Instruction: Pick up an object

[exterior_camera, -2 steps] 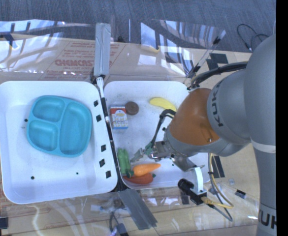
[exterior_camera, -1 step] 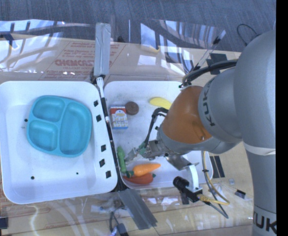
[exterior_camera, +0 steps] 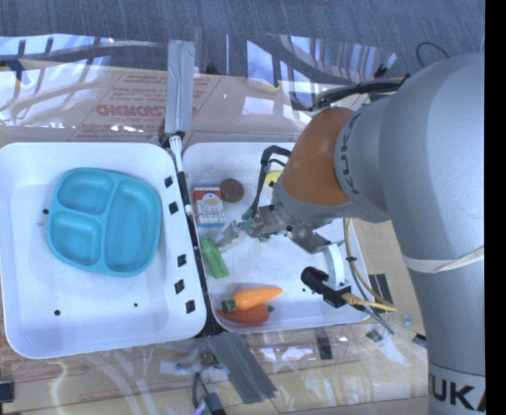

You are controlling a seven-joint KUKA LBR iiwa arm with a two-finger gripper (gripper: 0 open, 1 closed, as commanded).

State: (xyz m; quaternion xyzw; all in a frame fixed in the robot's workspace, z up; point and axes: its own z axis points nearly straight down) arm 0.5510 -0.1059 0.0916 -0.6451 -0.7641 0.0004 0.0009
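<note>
I see the gripper (exterior_camera: 243, 228) low inside the right bin (exterior_camera: 274, 271), under the orange band of the arm, and the wrist covers it so much that I cannot tell how far it is opened; nothing is visibly held by it. The task does not name one object, so I judge that the nearest thing is the target. The small red and white carton (exterior_camera: 206, 207) lies just beside the gripper tip, toward the wall between the bins. The green stick-shaped piece (exterior_camera: 214, 257) is near the tip as well, on the side toward the bench's front edge. The brown round piece (exterior_camera: 231, 189) is near the tip on the far side, and the toy carrot (exterior_camera: 255, 298), resting on a red piece (exterior_camera: 246, 316), is further away at the front wall. To do this step well, I would first choose one target, because the tip is between the carton and the green piece. Then I would center over it, turn the wrist so the closing goes across its narrow side, and descend slowly. The wall is close to the carton, so a collision there is my main worry.
</note>
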